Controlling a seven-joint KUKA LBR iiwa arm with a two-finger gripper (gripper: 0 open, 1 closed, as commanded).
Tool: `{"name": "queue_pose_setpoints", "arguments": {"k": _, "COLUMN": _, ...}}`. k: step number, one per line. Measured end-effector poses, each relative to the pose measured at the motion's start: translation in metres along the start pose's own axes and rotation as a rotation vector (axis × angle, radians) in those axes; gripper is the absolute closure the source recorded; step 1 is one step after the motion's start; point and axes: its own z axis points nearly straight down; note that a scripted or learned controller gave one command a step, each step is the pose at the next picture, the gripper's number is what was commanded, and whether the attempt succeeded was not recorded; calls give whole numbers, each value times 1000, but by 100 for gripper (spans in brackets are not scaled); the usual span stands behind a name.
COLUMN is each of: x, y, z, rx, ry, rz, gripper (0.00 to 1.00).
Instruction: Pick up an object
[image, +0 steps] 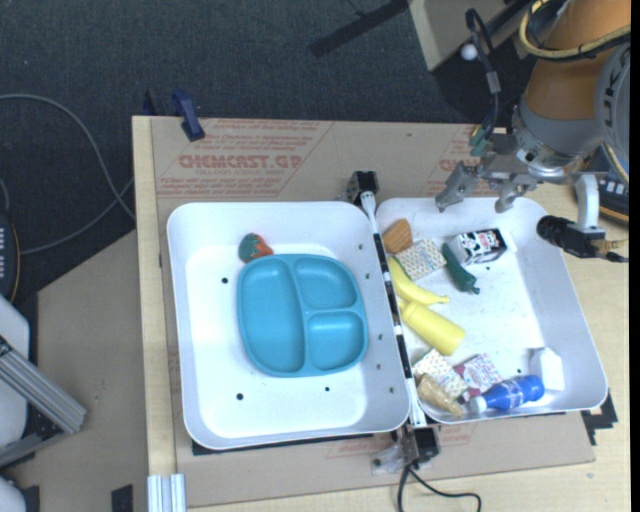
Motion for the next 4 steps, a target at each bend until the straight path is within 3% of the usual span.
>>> {"name": "queue_pose_setpoints", "arguments": {"k": 1, "x": -36, "y": -40, "z": 93, "rx": 2, "ry": -1, "rz": 1, "gripper": 0}}
{"name": "queue_pose_setpoints", "arguments": {"k": 2, "x": -45, "y": -36, "z": 143, "rx": -1, "ry": 0, "rz": 1, "gripper": 0}}
{"name": "queue_pose_setpoints", "arguments": {"k": 3, "x": -45, "y": -36, "z": 134, "rx": -2, "ry": 1, "rz": 1, "gripper": 100}}
{"name": "queue_pose_setpoints", "arguments": {"k": 4, "x": 59, "y": -41, "z": 44, "rx": -4, "ry": 2, "rz": -3, "gripper": 100}}
